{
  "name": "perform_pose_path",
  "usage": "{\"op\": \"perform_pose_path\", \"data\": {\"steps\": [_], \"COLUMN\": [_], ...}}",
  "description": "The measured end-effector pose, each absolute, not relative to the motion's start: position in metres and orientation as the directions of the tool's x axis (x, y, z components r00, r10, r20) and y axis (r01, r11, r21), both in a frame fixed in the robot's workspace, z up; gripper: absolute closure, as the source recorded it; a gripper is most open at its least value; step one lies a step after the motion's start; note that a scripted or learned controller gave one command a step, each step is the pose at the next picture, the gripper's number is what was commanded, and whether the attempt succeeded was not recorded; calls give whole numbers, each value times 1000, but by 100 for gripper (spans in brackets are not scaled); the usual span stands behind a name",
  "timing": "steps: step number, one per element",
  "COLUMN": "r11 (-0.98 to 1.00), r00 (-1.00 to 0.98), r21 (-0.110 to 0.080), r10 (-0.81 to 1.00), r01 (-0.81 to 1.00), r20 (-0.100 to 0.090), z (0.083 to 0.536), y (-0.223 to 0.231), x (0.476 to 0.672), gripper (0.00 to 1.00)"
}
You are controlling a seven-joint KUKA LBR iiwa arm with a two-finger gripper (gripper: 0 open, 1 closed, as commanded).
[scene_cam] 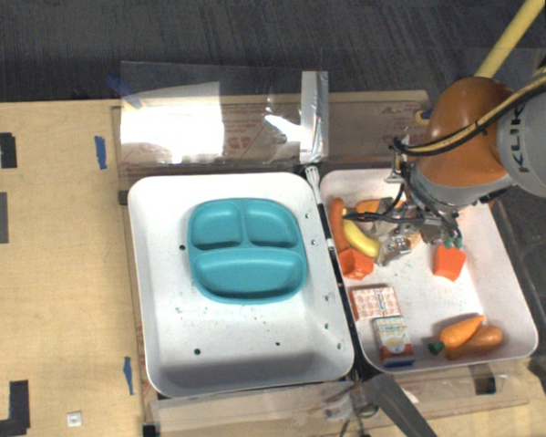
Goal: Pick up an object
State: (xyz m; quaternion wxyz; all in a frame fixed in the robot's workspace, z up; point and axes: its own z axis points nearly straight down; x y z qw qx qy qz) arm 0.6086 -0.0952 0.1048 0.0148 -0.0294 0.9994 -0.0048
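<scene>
two white bins (157, 265), one teal tray (247, 249), one banana (360, 239), two boxes (375, 302)

The bench (57, 270) was light brown, like cardboard or wood. It had black marks near its left edge and small bits of blue tape. Two shallow white bins sat on it, side by side and touching in the middle. The left bin (161, 338) was bigger in the picture. The right bin (505, 292) sat close to the bench's right end. Behind the bins, a sheet of clear plastic (213, 125) stood at the back of the bench, shiny with light. A strip of silver tape (315, 115) ran down its right side. Past the bench, the floor (244, 23) was dark grey.
</scene>
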Motion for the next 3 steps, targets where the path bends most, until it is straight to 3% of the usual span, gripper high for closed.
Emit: {"op": "perform_pose_path", "data": {"steps": [1, 2, 3], "r11": [998, 1000, 995], "r00": [-998, -1000, -995], "r21": [-6, 0, -3], "r10": [-62, -5, -99], "r01": [-62, -5, -99], "r20": [-28, -15, -14], "z": [104, 90, 90], "y": [-92, -92, -94], "x": [608, 591, 605], "gripper": [0, 0, 0]}}
